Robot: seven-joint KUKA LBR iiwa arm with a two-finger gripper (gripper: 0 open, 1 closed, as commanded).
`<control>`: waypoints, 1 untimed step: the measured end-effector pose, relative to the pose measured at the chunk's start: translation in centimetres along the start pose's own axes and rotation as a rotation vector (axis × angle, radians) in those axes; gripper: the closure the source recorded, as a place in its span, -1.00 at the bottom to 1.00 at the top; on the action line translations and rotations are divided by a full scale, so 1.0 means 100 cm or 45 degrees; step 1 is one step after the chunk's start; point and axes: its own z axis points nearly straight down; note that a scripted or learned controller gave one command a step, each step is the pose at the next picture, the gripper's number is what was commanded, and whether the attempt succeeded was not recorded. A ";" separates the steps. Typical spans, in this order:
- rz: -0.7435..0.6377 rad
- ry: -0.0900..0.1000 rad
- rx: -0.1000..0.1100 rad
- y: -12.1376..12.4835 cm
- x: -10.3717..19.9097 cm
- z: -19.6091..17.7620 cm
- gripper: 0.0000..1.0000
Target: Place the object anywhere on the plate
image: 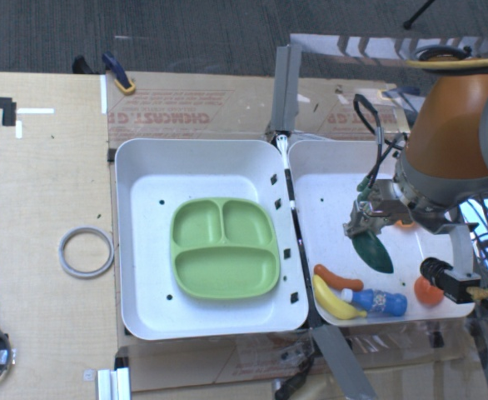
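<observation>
- Camera view: the end effector (369, 223) hangs over the right bin (327, 192), pinching a dark green leaf-shaped object (374, 252) by its upper end.
- The green plate (225, 248) lies in the left bin (140, 223), well apart.
- Risk: the thin pinch may slip during transfer, dropping the object near the banana (331, 300) or across the divider.

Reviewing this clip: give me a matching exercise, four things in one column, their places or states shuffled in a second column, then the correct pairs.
Things:
1. green plate
2. banana
3. dark green leaf-shaped object
4. tape ring

Places:
A. on the bench, outside the bins
B. at the gripper, over the right bin
C. in the left bin
D. lying near the right bin's front edge

Pairs: 1-C, 2-D, 3-B, 4-A
</observation>
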 end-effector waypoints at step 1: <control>0.006 0.006 -0.015 -0.011 0.091 -0.021 1.00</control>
